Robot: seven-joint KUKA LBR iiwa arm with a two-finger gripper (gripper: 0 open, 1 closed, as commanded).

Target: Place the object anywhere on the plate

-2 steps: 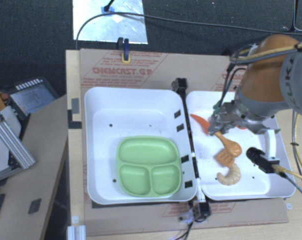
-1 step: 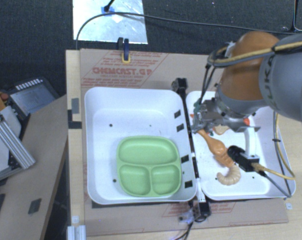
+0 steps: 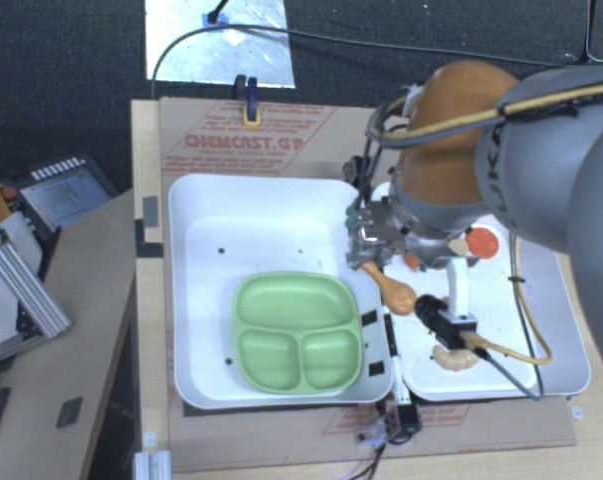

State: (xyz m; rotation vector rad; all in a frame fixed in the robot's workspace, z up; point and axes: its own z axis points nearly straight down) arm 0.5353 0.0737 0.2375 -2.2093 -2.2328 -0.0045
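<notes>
A light green divided plate (image 3: 296, 330) lies in the left bin (image 3: 206, 218), towards its front. My gripper (image 3: 367, 250) hangs over the inner wall between the two bins, just beyond the plate's far right corner. A tan, club-shaped object (image 3: 391, 288) slants down and to the right from directly below the gripper, its thin end reaching up under it. Whether the gripper grasps it is hidden by the wrist.
In the right bin (image 3: 551, 368) an orange-red round object (image 3: 482, 241) lies behind the arm, a small orange piece (image 3: 413, 263) sits near the gripper, and a pale curved item (image 3: 453, 358) rests near the front. The arm's bulk covers much of that bin.
</notes>
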